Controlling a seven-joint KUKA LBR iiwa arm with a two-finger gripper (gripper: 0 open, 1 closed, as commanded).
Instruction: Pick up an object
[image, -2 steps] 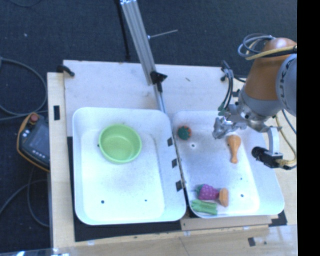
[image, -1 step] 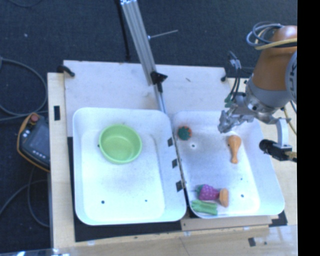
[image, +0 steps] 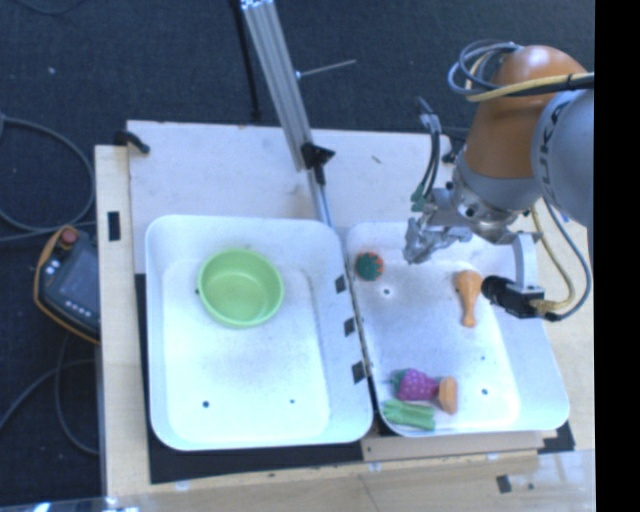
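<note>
Toy produce (image: 420, 392) lies well below the claw (image: 416, 247); a small ball (image: 369, 265) sits just left of it.
Whether the claw is spread, I cannot tell. Green-and-red, round, it looks light and liable to roll: pinch across its middle. Right of the claw lies a smooth drumstick (image: 468, 293).

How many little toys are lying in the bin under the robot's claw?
5: a small green-and-red ball at the far left corner, an orange drumstick-shaped piece at right, and a purple piece, orange piece and green piece clustered at the near edge.
</note>
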